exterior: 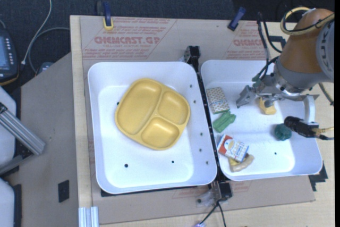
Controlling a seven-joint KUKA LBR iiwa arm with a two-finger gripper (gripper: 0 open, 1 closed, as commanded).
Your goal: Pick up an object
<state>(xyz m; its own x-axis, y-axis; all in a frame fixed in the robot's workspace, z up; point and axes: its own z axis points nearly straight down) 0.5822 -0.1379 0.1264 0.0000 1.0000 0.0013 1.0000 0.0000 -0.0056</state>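
My gripper (264,97) hangs low over the upper middle of the right bin (305,165), under the grey arm with its orange band. A small yellow object (269,108) lies right below it, partly covered by it. Whether the gripper touches that object is hidden. Around it in the same bin lie a checkered pale pad (217,98), a green piece (223,120), a red and white packet (232,147), a tan banana-shaped piece (242,164) and a dark green lump (282,132).
The left bin (106,114) holds a yellow divided plate (153,113) near its middle. A black clamp (192,53) sits at the top of the ridge between the two bins. Brown cardboard lies under both bins.
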